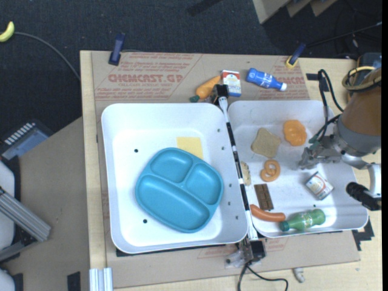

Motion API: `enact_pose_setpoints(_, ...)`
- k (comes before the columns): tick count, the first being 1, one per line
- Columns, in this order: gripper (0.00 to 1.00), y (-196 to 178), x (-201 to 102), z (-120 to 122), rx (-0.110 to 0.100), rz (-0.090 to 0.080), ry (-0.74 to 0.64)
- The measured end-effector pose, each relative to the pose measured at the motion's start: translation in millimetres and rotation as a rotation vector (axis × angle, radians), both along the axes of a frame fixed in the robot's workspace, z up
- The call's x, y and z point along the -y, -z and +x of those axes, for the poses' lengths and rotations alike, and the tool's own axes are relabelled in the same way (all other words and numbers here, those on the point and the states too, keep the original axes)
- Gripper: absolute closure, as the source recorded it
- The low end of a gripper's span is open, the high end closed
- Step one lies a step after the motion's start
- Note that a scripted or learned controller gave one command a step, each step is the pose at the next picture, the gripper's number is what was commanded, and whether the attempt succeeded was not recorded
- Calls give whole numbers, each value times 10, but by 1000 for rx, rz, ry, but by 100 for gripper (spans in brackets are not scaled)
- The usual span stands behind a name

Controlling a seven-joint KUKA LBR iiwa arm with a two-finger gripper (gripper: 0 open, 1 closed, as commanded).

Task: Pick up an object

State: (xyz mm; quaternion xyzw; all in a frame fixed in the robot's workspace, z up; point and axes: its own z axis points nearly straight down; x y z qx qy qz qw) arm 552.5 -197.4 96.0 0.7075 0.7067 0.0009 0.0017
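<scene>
I see the end effector [310, 156] at the right of the frame, low over the right bin [276, 115]. Its dark fingers point to the left, but I cannot tell if they are released or clenched, and I see no thing between them.

In the right bin lie several things. An orange round piece [295, 132] is in the upper part, and a brown slice of bread [265, 143] is to the left of it. Below the bread is a small orange ring [270, 170], then a dark brown bar [263, 196]. A small can [319, 185] lies just below the end effector. At the lower edge a green bottle [302, 220] lies on its side, touching a red sausage [265, 213].

The left bin [121, 126] holds a blue plate with compartments [178, 188] and a yellow square [190, 145] behind it. On the tabletop [151, 71], above the bins, lies a blue bottle [265, 80].
</scene>
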Motion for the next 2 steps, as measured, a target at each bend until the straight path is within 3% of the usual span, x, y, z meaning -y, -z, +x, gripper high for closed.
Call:
enact_pose_setpoints(1,100,-589,-152,806,0,1,-3)
enact_pose_setpoints(2,0,-578,-147,798,-3,0,-2)
